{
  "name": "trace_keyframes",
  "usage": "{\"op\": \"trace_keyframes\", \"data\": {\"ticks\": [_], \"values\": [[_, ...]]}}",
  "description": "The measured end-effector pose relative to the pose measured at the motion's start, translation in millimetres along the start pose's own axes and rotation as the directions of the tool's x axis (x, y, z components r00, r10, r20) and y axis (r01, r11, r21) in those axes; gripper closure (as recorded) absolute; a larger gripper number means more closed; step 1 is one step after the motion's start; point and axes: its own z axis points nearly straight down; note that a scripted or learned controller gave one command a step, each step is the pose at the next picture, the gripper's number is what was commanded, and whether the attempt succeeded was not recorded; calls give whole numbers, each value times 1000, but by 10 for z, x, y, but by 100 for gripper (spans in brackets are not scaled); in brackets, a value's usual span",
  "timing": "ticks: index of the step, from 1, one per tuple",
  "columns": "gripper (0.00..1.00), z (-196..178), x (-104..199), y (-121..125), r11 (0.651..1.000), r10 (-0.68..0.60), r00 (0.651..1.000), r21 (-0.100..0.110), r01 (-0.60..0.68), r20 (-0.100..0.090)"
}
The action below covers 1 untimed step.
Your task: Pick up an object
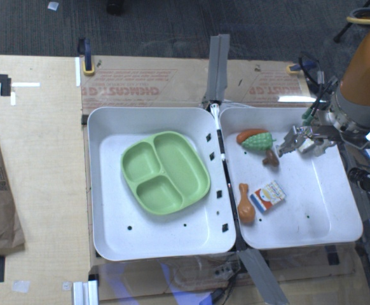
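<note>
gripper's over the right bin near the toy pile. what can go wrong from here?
1. The gripper sits beside a tight cluster: green toy, orange piece and small brown piece look to be touching. A descent there may catch two things or just push them apart.
2. The chicken drumstick lies near the right bin's left wall, leaving little room on that side.
3. The small box lies flat, so a grasp may slide off it.
</note>
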Motion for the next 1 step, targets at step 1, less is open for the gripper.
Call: {"op": "trace_keyframes", "data": {"ticks": [1], "values": [[0,618,7,702,986,-166,986,-2,166,1]]}}
